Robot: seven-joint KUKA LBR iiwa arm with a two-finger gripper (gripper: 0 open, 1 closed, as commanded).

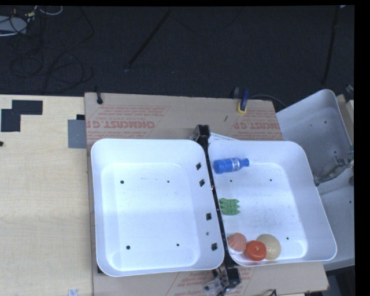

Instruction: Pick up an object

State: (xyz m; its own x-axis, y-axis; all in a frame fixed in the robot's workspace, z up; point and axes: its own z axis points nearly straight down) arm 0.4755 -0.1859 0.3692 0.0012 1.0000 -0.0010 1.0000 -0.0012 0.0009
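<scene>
Spanning the left of the view, a pale wooden table, with dark carpeted floor beyond its far edge and loose cables trailing across the carpet at top left. Laid on the table, a brown cardboard sheet printed with red lettering, carrying both bins. Off to the right, a tilted grey-white panel just beside the right bin's far corner.

On the cardboard, side by side and touching along a black seam with clips: left bin, white and shallow, its floor dotted with small dark holes; right bin, same make, holding every loose object.

Near the right bin's far-left corner, a blue bottle with a white cap, lying on its side. Nearer the middle, close against the left wall, a small green ribbed piece, well apart from the bottle. At the near edge, a cluster of round pieces touching one another: beige ball, red piece in front between the other two, pink piece on the left.

Around the edges: black tape patches and a grey square on the table, a blue-and-yellow clamp on the cardboard's far edge, a small black peg at its far-left corner.

Counted: two bins, one bottle, one green piece, three round pieces, five loose objects in all.
</scene>
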